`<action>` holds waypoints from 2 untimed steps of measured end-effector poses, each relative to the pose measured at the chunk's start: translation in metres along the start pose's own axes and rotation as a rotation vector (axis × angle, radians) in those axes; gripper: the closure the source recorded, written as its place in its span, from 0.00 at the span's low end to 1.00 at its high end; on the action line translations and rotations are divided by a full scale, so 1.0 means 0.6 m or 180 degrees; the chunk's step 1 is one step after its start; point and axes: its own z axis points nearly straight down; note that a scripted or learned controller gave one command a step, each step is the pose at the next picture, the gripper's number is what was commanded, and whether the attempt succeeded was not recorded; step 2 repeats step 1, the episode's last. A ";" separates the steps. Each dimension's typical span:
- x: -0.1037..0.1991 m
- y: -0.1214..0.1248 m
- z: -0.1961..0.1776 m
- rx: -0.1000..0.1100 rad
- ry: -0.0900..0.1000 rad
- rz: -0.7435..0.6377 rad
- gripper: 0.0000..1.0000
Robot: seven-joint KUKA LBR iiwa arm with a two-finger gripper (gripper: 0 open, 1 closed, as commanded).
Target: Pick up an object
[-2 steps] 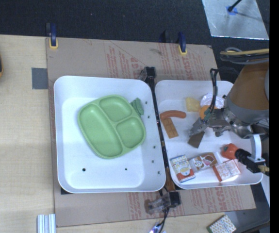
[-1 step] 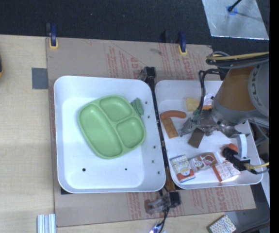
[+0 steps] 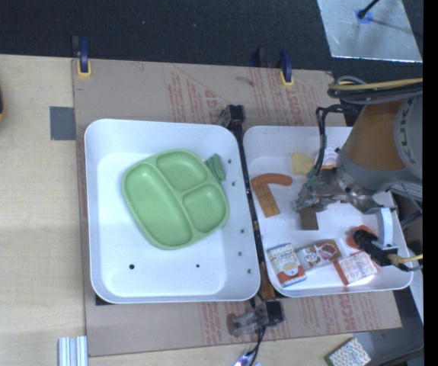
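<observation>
Colours: both shallow plastic bins white, left bin (image 3: pixel 104 204) and right bin (image 3: pixel 279 147). Pale green three-section plate (image 3: pixel 174 198) in the left one. Right one: orange-red sausage (image 3: pixel 271 180), brown strip (image 3: pixel 266 200), pale yellow block (image 3: pixel 302 163), printed white-red-blue packets (image 3: pixel 285 264). My arm (image 3: pixel 378 139) grey with orange band. Desk (image 3: pixel 20 227) light wood, brown cardboard sheet (image 3: pixel 165 90) with red print.

A pale wooden bench (image 3: pixel 20 227) carries a brown cardboard sheet (image 3: pixel 165 90) clipped along its far edge; beyond lies dark carpet (image 3: pixel 165 10) with a grey mat (image 3: pixel 367 17).
</observation>
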 end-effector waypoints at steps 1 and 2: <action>0.132 0.147 -0.163 -0.0071 0.0004 -0.0023 1.00; 0.132 0.147 -0.163 -0.0071 0.0004 -0.0023 1.00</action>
